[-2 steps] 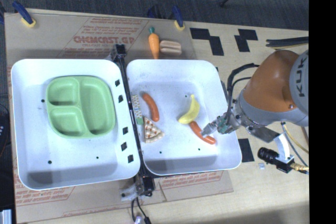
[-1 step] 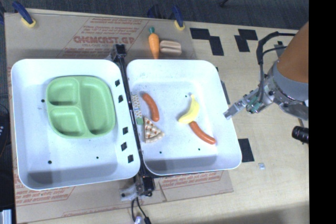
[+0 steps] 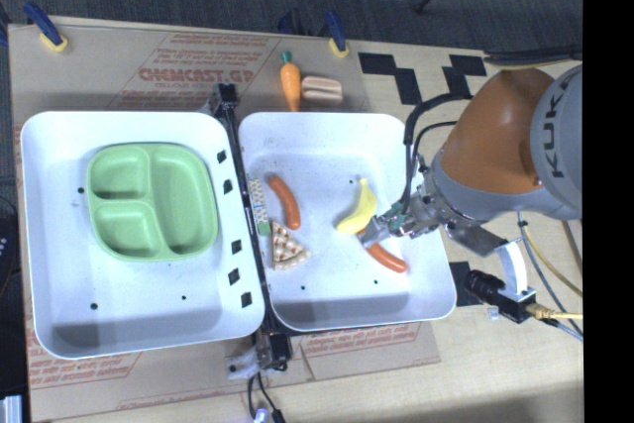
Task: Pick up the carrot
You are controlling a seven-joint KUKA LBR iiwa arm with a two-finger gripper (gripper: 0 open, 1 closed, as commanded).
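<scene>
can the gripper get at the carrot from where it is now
Probably yes. The carrot lies outside the bins on the bench, past the right bin's far rim, nothing over it. The gripper is low in that bin, near a sausage.

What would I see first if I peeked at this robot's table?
Probably the big grey and orange arm reaching in from the right, its gripper low over the right bin beside a yellow banana. Next, the bright green plate in the left bin. The carrot lies outside, behind the right bin.
</scene>
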